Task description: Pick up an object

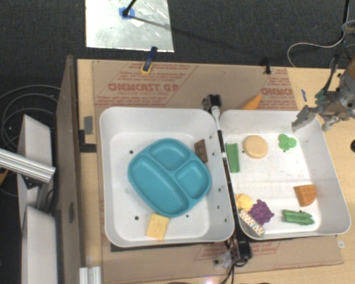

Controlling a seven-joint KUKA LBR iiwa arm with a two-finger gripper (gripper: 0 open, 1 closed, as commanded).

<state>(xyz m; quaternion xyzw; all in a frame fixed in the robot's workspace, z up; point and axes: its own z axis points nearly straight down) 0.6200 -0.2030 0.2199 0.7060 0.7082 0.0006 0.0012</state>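
My gripper (315,121) hangs over the far right corner of the right bin (325,158), open, with nothing between its fingers. Just below and left of it lies a small green leafy piece (287,141). Beside that sit a tan round piece (255,147) and a long green bar (232,157) against the bin's left wall. Toward the near side lie an orange wedge (306,194), a green pickle shape (297,217), purple grapes (261,210) and a yellow piece (244,202).
The left bin (115,158) holds a blue divided plate (168,176), a brown piece (200,151) and a yellow square (158,226). An orange carrot shape (252,102) lies on the cardboard behind the bins. Cables loop at the far right.
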